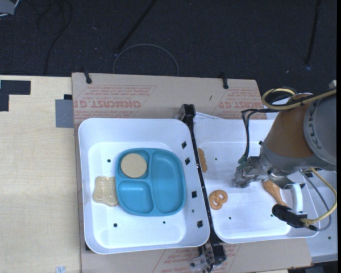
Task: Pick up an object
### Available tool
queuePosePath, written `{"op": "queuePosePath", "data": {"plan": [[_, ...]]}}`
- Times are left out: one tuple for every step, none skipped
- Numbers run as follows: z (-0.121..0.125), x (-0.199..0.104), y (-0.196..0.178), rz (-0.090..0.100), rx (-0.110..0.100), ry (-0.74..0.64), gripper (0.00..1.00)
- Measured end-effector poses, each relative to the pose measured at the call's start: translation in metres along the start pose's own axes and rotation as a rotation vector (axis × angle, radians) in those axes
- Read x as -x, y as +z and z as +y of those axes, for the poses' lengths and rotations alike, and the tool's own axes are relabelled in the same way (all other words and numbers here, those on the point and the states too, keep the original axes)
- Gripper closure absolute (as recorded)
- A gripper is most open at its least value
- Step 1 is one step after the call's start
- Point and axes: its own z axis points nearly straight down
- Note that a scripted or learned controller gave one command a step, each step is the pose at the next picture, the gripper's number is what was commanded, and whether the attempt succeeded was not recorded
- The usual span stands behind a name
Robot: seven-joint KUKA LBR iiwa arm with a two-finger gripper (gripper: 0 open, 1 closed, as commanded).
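The claw [244,174] hangs low in the right bin [238,232]; whether it is spread or pressed together, I cannot tell. A pretzel [218,199] lies just beside it.

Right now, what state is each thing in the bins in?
Blue tray: flat in left bin.
Round cracker: inside tray's upper-left compartment.
Pale biscuit: on bin floor, touching tray's left edge.
Pretzel: loose in right bin.
Claw: over right bin, holding nothing visible.
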Motion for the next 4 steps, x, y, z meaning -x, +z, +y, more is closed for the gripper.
{"op": "queuePosePath", "data": {"plan": [[0.010,-0.004,-0.056,-0.001,0.004,-0.008,1.00],[0.011,0.000,-0.099,-0.001,0.003,-0.007,1.00],[0.011,0.001,-0.106,0.000,0.000,-0.007,1.00],[0.001,-0.051,-0.118,0.002,-0.002,-0.010,1.00]]}}
